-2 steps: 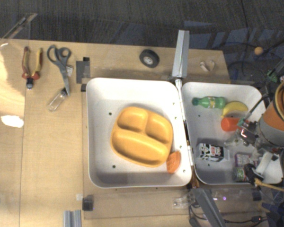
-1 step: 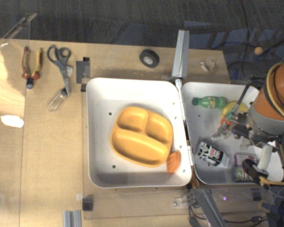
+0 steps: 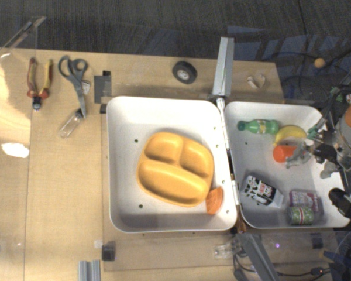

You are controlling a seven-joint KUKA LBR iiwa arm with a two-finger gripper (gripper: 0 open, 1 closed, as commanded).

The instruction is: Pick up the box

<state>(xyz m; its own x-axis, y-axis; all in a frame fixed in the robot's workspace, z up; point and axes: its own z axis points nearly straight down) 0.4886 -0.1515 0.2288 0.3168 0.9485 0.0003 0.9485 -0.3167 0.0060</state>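
One black-and-white box (image 3: 261, 190) lies flat, tilted; gripper (image 3: 298, 157) fingers spread, holding nothing

The box (image 3: 261, 191) I am after is a small carton printed in black and white, with a paler white end face turned toward the bin's front right corner. It lies flat on its broad side on the floor of the right bin (image 3: 263, 218), skewed so its long axis runs from the left wall down toward the front edge. It sits in the front left part of that bin, close to the left wall and near the front rim.
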